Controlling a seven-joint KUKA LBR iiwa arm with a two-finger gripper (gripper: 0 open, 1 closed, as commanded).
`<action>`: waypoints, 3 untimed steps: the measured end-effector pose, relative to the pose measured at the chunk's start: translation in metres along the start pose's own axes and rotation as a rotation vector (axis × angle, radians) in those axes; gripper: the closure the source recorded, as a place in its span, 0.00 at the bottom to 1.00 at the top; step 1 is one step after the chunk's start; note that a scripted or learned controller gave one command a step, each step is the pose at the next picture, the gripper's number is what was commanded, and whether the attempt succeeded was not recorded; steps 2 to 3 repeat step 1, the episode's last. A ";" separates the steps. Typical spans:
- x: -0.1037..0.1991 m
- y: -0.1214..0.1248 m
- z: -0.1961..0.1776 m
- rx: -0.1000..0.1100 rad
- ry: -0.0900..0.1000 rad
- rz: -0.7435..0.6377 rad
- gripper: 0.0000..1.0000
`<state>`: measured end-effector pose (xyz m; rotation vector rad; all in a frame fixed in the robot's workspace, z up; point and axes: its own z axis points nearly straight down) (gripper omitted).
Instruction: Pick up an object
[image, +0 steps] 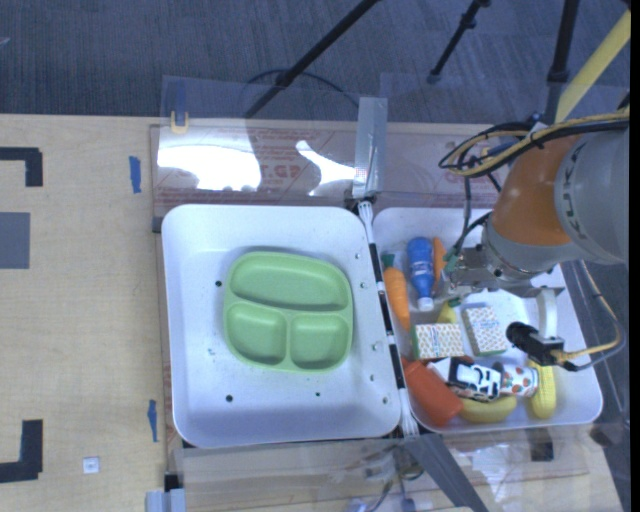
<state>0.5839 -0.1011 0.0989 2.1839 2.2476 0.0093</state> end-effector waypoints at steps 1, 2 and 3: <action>-0.058 -0.009 -0.090 0.007 0.001 -0.212 1.00; -0.058 -0.009 -0.090 0.007 0.001 -0.212 1.00; -0.058 -0.009 -0.090 0.007 0.001 -0.212 1.00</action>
